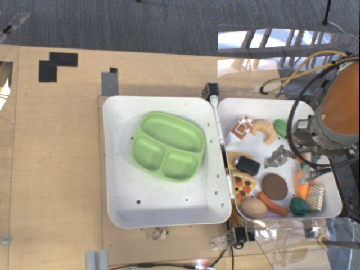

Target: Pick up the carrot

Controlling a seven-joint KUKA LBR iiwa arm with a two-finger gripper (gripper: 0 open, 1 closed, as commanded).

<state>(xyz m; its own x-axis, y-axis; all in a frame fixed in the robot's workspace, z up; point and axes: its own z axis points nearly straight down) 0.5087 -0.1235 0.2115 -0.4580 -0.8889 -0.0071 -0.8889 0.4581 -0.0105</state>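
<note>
— While the grey two-finger gripper (277, 157) hangs in the right white bin (332, 207), where's the small orange carrot (302, 189)?
— Beside the brown disc (275, 185) and green toy (299, 206), untouched; grip unclear.

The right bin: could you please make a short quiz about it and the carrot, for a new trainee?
1. True or false: the carrot lies in the left bin.
2. Which item sits in the left bin? A) croissant B) green divided plate C) pizza slice
3. Fill in: the arm's gripper hangs over the ____ bin.

Key:
1. False; the carrot is in the right bin, near its right wall, beside the gripper.
2. B; the green divided plate is there, while the croissant and pizza slice are in the right bin.
3. right.
</note>
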